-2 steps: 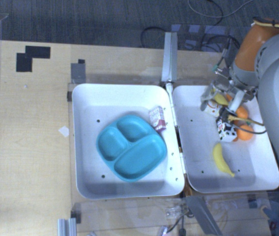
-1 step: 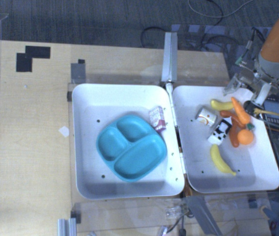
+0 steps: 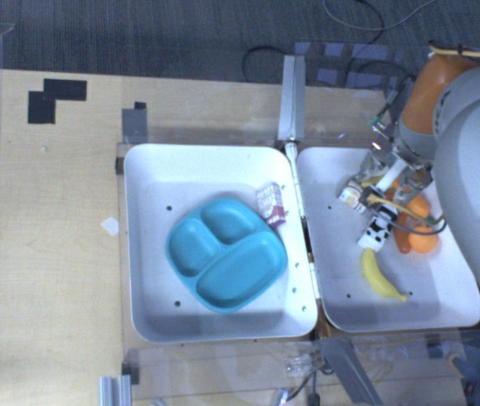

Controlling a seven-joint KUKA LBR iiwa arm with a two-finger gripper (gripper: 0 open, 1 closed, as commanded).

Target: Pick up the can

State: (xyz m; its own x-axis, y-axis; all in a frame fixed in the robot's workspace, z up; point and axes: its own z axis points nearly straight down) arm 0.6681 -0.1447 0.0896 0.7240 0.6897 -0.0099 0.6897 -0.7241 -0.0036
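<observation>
The can is small, crumpled, silver with red print. It lies in the left bin close to that bin's right wall, touching the upper right edge of a blue divided plate. My gripper hangs over the right bin, roughly a hand's width to the right of the can and across the wall between the bins. Its two fingertips stand apart, open, with nothing between them.
An orange lies in the right bin, partly behind the gripper. A yellow banana rests just below the gripper. The arm's grey body covers the right bin's right side. The raised rims between the bins separate gripper and can.
</observation>
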